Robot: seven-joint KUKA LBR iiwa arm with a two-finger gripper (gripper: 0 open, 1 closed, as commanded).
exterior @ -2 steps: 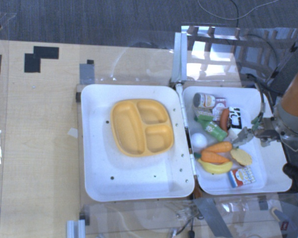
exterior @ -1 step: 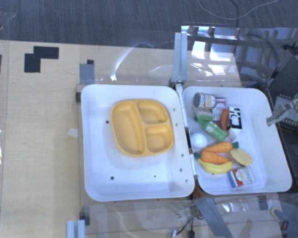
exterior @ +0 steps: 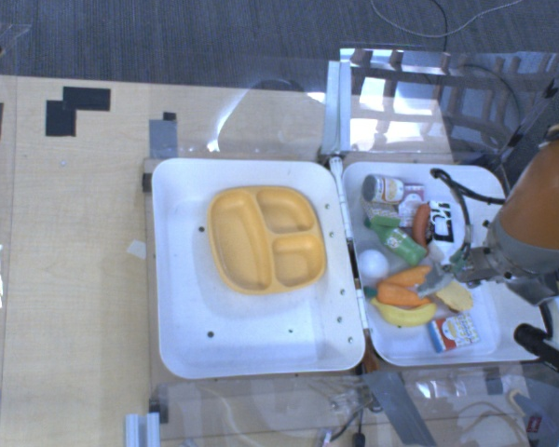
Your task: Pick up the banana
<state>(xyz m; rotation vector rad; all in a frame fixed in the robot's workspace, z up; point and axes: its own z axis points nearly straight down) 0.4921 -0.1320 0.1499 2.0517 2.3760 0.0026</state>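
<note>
The yellow banana (exterior: 405,315) lies on its side near the front of the right bin (exterior: 503,347), just below an orange carrot (exterior: 401,295). My gripper (exterior: 437,281) reaches in from the right and hovers low over the bin, just up and right of the banana, beside the carrot's right end. Nothing shows as held in it. The arm's orange band (exterior: 538,208) rises at the right edge.
Around the banana the right bin holds a white ball (exterior: 374,264), a green bottle (exterior: 398,241), a can (exterior: 384,189), a red sausage (exterior: 421,222), a yellow wedge (exterior: 456,297) and a small carton (exterior: 455,333). The left bin (exterior: 182,333) holds a yellow divided plate (exterior: 265,238).
</note>
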